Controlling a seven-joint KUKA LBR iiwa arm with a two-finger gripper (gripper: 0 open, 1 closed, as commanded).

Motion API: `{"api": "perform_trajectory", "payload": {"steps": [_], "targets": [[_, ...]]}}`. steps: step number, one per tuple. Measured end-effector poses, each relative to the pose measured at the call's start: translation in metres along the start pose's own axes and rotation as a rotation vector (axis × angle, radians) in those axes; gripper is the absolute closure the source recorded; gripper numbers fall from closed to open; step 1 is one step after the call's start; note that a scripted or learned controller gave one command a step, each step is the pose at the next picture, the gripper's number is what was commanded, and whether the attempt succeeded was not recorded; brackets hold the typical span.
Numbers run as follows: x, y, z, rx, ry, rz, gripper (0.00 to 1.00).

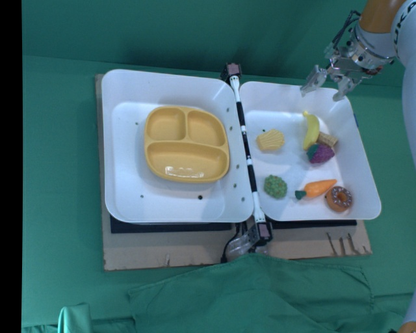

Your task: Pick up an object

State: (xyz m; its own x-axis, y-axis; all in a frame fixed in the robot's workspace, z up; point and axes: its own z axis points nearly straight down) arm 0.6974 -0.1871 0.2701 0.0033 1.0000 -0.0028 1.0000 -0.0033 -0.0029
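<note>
Nearest the camera: green cloth (260, 293) bunched over the bench front, cardboard base (162, 253) under both bins.

Left bin (123, 195) carries a yellow divided plate (187, 144), three compartments, nothing visible in them.

Right bin (364, 195) holds the candidates. Front row: green broccoli-like piece (275, 186), carrot (316, 188) lying roughly left-right with its green top to the left, donut (338, 198) just beside the carrot's tip near the front-right corner. Mid row: yellow ridged piece (270, 140) by the divider, purple grapes (320, 153), a small tan item (327, 138) touching the grapes from behind, banana (311, 130) standing near-vertical in the view, long axis running front-to-back.

Far end: gripper (328, 82) hangs over the back rim of the right bin, fingers spread apart, nothing between them. The arm's orange band (377, 13) shows at the top right.

Key relation: the banana is the closest pickable thing, lying just toward the camera and slightly left of the gripper. Its long axis points roughly at the gripper, and the fingers are spread across the view, so they'd probably straddle its narrow width without much wrist rotation. The grapes cluster sits tight against the banana's lower right, so a descent there risks clipping it. Judgement: still pre-approach, no object committed to yet.
</note>
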Motion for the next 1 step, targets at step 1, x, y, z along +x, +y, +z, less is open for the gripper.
{"api": "perform_trajectory", "payload": {"steps": [1], "targets": [[-0.0013, 0.0022, 0.0763, 0.0, -0.001, -0.001, 0.0]]}}
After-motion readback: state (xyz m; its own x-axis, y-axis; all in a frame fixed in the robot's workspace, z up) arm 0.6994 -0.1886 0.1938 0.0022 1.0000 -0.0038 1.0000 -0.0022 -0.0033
